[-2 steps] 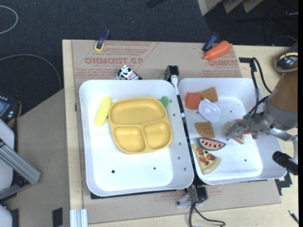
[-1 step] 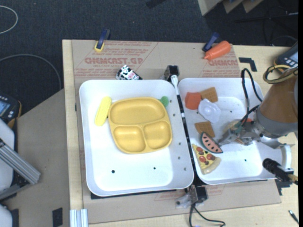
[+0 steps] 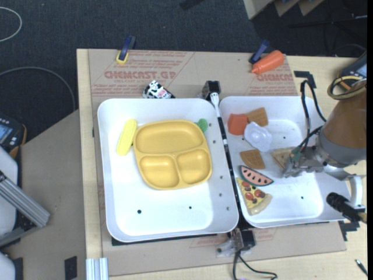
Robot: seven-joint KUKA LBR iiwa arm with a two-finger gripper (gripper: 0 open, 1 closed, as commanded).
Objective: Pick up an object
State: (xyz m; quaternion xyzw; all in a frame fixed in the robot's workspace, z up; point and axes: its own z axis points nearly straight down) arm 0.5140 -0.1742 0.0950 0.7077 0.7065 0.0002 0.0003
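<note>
We saw the gripper [image 3: 289, 169] low in the right bin [image 3: 303, 206], its tip at or just over a tan toast-like piece [image 3: 281, 157]; whether it was released or clenched we could not tell, because the wrist hid its end. In our judgement the step in hand was the descent onto a target, and that tan piece was the likeliest one. To do it well, we thought the arm should come straight down, centre on the piece and close only once low enough to catch so flat a thing; the clear plastic item [image 3: 258, 137] lying just beside it could be nudged or caught by mistake. The right bin also held an orange-red block [image 3: 237, 123], a brown piece [image 3: 257, 116] touching it, another brown slice [image 3: 252, 158], a watermelon slice [image 3: 256, 177] and a pizza slice [image 3: 254, 198] near the front left corner. The left bin [image 3: 169, 217] held a yellow divided tray [image 3: 172, 153], a corn cob [image 3: 125, 137] beside it and something small and green [image 3: 202, 123] at the tray's far corner.
</note>
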